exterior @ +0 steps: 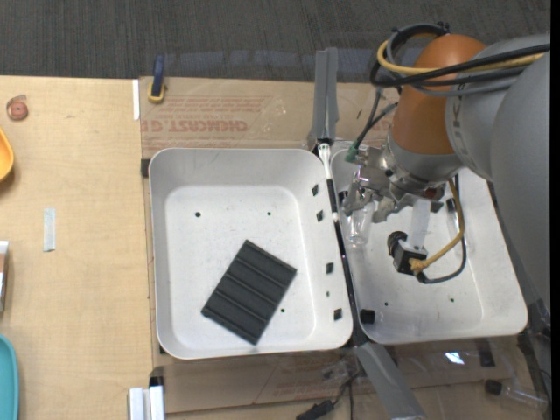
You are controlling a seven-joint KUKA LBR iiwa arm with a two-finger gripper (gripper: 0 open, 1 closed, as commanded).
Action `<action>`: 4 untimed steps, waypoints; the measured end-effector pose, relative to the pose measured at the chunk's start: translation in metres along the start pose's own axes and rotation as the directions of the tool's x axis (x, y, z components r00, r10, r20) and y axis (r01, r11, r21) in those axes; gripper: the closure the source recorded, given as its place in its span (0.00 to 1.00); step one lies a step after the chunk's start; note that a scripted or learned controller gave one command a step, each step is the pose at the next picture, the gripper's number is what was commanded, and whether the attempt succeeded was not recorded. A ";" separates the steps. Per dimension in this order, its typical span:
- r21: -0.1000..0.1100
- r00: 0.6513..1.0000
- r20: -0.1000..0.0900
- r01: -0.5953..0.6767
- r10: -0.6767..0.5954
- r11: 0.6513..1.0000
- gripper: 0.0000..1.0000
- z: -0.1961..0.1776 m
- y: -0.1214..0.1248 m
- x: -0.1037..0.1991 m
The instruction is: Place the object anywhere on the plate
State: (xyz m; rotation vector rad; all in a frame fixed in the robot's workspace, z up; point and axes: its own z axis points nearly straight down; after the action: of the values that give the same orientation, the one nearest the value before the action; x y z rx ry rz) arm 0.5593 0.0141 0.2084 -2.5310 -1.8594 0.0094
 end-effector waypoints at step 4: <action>-0.005 0.259 0.005 0.966 -0.966 0.259 1.00 -0.130 0.053 0.165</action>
State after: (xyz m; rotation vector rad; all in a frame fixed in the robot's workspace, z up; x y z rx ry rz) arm 0.6597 0.1558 0.3376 -0.8769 -3.0192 0.0006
